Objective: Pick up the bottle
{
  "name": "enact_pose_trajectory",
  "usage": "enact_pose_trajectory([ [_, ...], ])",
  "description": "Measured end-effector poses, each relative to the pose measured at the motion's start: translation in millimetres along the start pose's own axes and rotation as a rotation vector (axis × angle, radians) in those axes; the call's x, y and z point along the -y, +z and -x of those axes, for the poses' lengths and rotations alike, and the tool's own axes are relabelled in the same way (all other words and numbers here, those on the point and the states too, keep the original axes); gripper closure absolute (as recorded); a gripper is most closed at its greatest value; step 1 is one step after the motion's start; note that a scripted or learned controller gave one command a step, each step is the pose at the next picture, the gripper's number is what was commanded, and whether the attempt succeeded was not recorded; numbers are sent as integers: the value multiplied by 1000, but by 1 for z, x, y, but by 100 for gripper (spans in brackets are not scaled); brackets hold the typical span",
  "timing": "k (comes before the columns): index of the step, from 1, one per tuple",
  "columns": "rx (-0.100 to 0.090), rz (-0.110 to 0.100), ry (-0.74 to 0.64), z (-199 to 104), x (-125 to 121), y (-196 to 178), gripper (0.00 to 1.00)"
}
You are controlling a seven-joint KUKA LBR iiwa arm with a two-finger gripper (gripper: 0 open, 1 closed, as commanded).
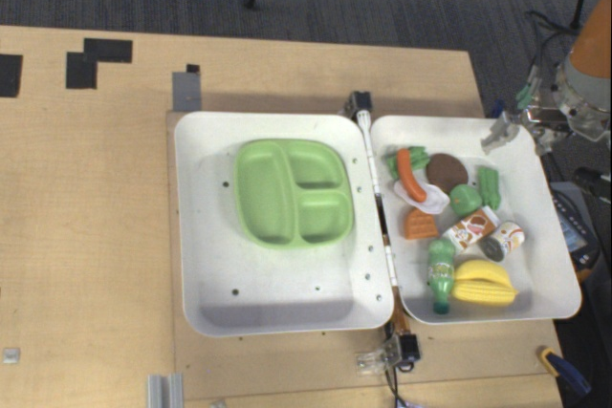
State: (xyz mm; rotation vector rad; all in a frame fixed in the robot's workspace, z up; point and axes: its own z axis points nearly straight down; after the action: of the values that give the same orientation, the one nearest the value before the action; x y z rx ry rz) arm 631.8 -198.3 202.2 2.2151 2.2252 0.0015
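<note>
The green bottle [441, 274] lies in the right bin [550, 205] near its front edge, cap toward the front, touching a yellow banana [484, 284] on its right. My gripper [521, 135] hangs over the bin's back right corner, well behind the bottle. It is open, with nothing between its fingers. The grey arm with its orange band [588, 62] enters from the right edge.
The right bin also holds a carrot [411, 175], a brown round piece [446, 171], green toy vegetables [469, 198], an orange piece [420, 225] and small printed packs [476, 230]. A green divided plate [293, 192] sits in the left bin [206, 234].
</note>
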Motion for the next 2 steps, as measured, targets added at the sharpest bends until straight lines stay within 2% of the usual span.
enact_pose_trajectory([
  [1, 0, 1, -273, 7, -8, 105, 0],
  [2, 3, 6, -276, 7, -10, 93, 100],
])
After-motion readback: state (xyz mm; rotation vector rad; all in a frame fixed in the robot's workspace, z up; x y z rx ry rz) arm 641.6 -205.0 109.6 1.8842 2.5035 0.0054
